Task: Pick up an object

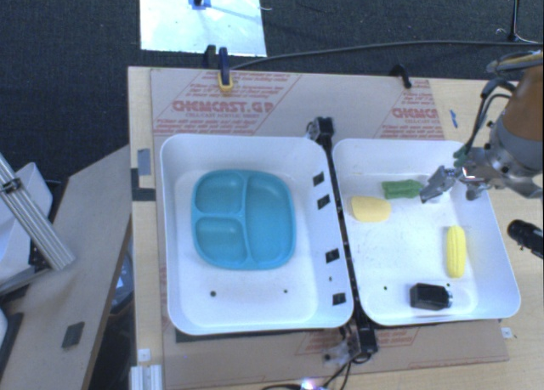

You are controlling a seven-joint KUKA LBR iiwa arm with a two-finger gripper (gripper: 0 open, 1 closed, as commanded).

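Tabletop: pale board printed with red lettering, carrying two shallow white bins side by side so that objects can be taken from one tray and the other kept free.
Left white bin: holds one light-blue divided plastic plate, lying flat near its middle.
Right white bin: holds the loose candidate objects, well apart from one another, which should leave room to grasp each.
Grey arm with orange band: reaches in over the right bin's far corner.
Claw: low over the bin, just beside the green piece; whether it is spread or closed cannot be told, and nothing is seen gripped.
Yellow corn cob: lying lengthwise toward the bin's right side.
Pale yellow rounded lump: near the divider.
Green oblong piece: just behind the lump, probably the intended pick.
Small black block: near the front wall.
Surroundings: dark carpet; a white floor sheet beyond.
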